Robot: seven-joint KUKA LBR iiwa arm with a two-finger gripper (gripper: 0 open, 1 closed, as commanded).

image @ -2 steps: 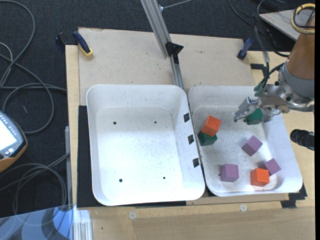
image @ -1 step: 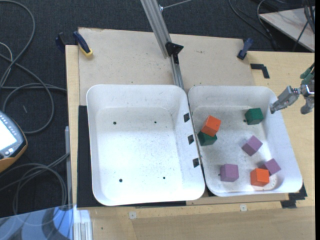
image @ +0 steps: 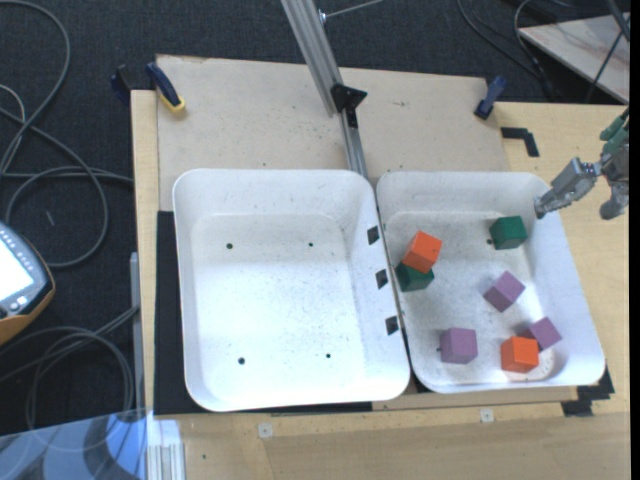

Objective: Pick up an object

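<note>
Two shallow white bins sat side by side on the bench. The left bin [image: 200, 218] carried no blocks on its speckled floor. The right bin [image: 455, 193] held all the blocks.

An orange block [image: 424, 250] lay near the right bin's left wall, resting partly on a dark green block [image: 414, 277] that touched it from below. A second green block [image: 508, 232] sat toward the bin's far right corner. A purple block [image: 504, 291] lay near the middle of the right side, well apart from the others. Along the near edge stood another purple block [image: 458, 344], and to its right an orange block [image: 519, 353] touched a smaller purple block [image: 545, 332] in the near right corner.

The gripper [image: 585, 190] hung at the far right rim of the right bin — one grey finger [image: 558, 194] reached over the rim toward the green block without touching it, a second finger [image: 614, 200] stood apart to its right, so the jaws were spread. Nothing lay between them.

A metal rail [image: 318, 53] ran slantwise from the far edge of the bench down to the gap between the bins. Blue clamps [image: 166, 86] gripped the bench's far edge.
</note>
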